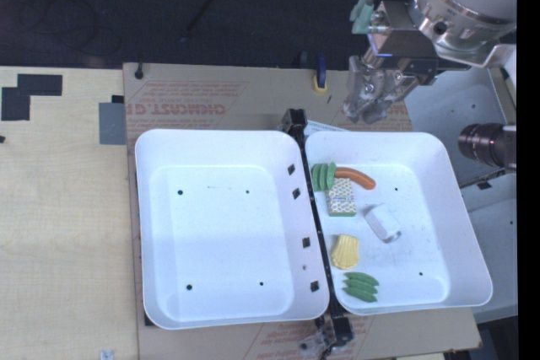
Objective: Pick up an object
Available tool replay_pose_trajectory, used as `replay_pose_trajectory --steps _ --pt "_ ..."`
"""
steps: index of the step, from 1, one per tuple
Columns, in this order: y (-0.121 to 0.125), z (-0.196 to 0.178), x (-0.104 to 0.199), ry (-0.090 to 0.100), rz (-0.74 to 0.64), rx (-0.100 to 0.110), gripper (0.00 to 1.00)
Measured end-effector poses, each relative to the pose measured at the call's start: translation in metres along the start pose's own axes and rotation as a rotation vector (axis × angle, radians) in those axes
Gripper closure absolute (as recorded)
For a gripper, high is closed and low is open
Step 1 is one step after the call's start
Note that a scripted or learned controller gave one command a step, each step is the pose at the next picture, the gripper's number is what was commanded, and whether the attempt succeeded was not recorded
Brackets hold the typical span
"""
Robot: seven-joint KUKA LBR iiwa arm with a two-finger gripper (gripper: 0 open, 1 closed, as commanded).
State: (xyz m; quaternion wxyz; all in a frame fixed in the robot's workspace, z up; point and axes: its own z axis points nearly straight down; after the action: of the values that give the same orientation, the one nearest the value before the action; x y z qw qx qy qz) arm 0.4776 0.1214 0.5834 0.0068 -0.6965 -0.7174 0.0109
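1. In the right bin [439, 181], six small objects cluster near its left wall: an orange sausage-shaped piece [355, 177] beside a green ridged piece [323, 176], a checkered block [342, 198] just below them.
2. A white cylinder [382, 222] lies toward the bin's centre; a yellow ridged piece [344, 251] and green pods [361, 286] sit nearer the front-left corner.
3. The gripper [369, 107] hangs above the bin's back edge, carrying nothing; whether its fingers are apart cannot be told.
4. The left bin [215, 223] adjoins.

Claw [369, 108] above right bin's [439, 154] far rim; toy foods [342, 200] along its left side.
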Motion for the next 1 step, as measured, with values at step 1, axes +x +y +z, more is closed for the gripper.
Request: replay_pose_trajectory --steps 1 --pt "0.0001 -0.0092 0.0005 -0.001 -0.005 0.005 1.00"
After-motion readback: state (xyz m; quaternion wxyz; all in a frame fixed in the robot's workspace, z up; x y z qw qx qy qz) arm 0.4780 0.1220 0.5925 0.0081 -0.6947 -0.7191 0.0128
